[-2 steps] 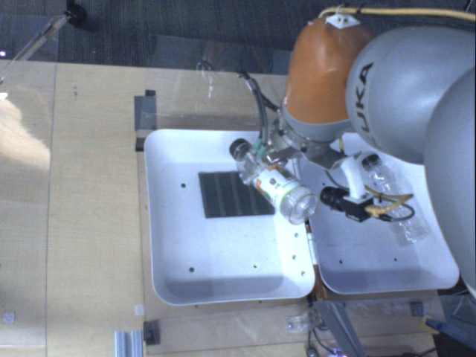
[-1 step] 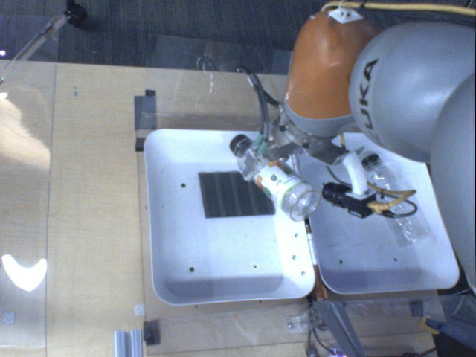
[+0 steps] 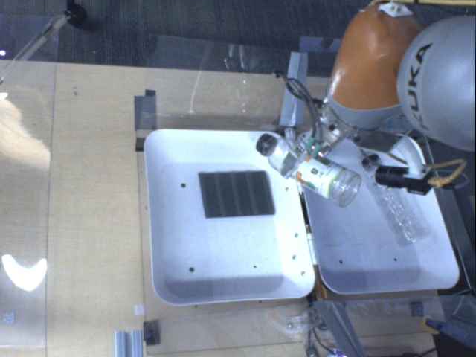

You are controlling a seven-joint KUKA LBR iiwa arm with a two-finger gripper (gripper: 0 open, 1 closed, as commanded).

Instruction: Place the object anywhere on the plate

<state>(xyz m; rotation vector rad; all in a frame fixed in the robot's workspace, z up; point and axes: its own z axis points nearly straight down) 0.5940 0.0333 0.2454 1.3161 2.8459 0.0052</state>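
Bottle (clear, dark-capped) hangs tilted below the wrist, above the bins' seam.

White bins, dark plate, clear bottle

Both bins are white; the left one holds a dark grey ribbed plate. The bottle is clear with a dark cap and a white, green-marked label. The arm is grey and orange; the table is pale wood.

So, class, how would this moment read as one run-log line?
bottle: lying tilted over bins' shared edge | plate: dark, left bin | gripper: above bottle
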